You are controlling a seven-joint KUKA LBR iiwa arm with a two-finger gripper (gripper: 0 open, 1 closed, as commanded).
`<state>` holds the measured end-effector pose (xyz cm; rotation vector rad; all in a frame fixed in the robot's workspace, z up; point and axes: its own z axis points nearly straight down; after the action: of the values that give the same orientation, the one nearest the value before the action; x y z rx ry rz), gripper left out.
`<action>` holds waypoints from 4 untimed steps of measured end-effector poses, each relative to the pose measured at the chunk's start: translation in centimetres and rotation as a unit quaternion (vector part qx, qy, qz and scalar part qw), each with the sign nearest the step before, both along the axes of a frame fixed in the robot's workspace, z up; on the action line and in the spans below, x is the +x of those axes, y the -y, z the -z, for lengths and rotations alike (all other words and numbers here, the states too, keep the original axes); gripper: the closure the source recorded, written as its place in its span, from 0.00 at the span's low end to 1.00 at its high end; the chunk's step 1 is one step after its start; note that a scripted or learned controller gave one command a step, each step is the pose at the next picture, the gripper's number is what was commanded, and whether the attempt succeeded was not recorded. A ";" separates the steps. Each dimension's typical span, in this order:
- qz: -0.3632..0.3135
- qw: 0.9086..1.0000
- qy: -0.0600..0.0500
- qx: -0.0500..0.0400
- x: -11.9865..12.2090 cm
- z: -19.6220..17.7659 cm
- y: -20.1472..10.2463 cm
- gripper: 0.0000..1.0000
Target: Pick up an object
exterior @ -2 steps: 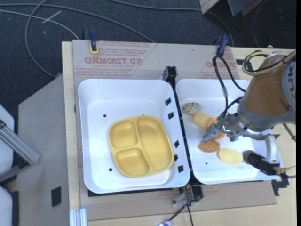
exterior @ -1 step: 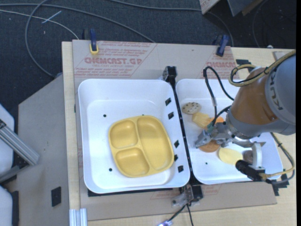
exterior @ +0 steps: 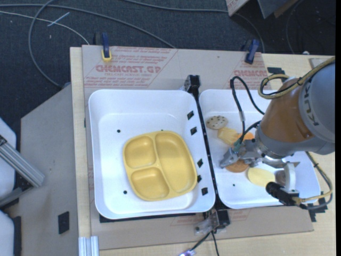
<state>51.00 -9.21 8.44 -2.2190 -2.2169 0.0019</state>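
Brown round food piece (exterior: 237, 167), flat, just beside gripper (exterior: 233, 159)

- We see the gripper (exterior: 233, 157) in the right bin (exterior: 314, 188).
- A tray (exterior: 158, 165) lies in the left bin (exterior: 104, 143), well left of it.
- A cookie (exterior: 215, 122) lies just behind it.

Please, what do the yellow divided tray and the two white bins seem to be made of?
Yellow divided tray: probably moulded plastic, smooth with a soft sheen; its three compartments have rounded, pressed-looking edges. Left bin and right bin: likely thin formed plastic, white and glossy, with rounded corners and light reflecting along the rims. The material cannot be confirmed by look alone.
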 end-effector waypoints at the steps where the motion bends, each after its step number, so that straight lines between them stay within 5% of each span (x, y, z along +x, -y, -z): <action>1: 0.000 1.000 0.001 0.000 0.1 -1.1 0.0 1.00; 3: -0.001 1.000 0.004 -0.002 -0.8 -10.6 0.5 1.00; 4: -0.001 1.000 0.004 -0.001 -0.7 -11.8 0.5 1.00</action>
<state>50.26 -9.71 20.28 -2.2221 -2.2236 -0.0030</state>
